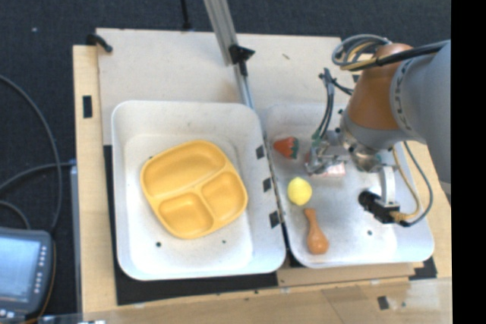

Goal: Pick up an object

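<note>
The gripper (pixel 325 163) is hanging low in the right bin (pixel 414 243) beside the red object (pixel 285 147), while the yellow ball (pixel 299 192) and orange piece (pixel 314 232) are lying ungrasped, so picking remains undone.

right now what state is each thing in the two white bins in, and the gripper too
yellow three-compartment plastic tray: flat in the left bin, tilted askew, nothing in its compartments
small red strawberry-like toy: lying in the right bin, near its left wall
yellow round ball: resting apart from the other items
orange drumstick-shaped toy: lying flat, below the ball
gripper: low over the right bin, beside the red toy
</note>
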### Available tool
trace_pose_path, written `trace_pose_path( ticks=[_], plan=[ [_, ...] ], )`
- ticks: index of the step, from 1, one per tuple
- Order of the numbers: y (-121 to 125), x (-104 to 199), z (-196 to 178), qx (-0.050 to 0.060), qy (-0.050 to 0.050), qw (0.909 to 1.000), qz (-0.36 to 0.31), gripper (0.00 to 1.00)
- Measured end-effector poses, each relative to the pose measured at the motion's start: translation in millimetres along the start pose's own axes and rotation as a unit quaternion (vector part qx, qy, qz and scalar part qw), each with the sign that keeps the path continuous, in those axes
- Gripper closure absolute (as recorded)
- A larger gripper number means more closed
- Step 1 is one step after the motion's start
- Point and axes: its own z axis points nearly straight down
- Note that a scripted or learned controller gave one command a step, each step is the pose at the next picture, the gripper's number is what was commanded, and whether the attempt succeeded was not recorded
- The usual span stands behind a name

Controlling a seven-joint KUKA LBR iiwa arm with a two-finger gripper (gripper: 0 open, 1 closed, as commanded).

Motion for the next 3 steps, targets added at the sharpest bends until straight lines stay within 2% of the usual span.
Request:
trace_pose_path(
  ticks=[1, 3],
  plan=[
    [5, -6, -64, 0.002, 0.001, 1.0, -0.004, 1.0],
    [8, -12, -163, 0.002, 0.001, 1.0, -0.006, 1.0]
  ],
)
